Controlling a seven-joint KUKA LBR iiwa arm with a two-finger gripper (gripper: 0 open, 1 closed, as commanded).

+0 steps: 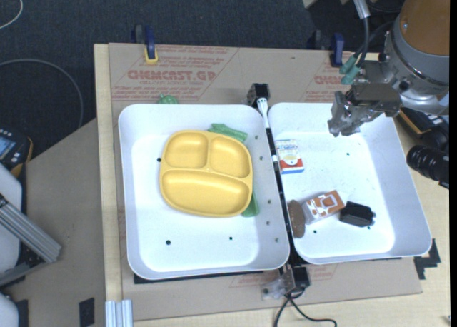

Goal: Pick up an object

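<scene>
Cardboard base [214,68] w/ 2 white bins [143,247], dark carpet [71,4]; claw [341,127] grip state unclear

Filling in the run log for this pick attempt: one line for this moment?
gripper: above right bin, rear | carrying: nothing seen | right bin: small carton, snack packet, black object | left bin: yellow divided plate
</scene>
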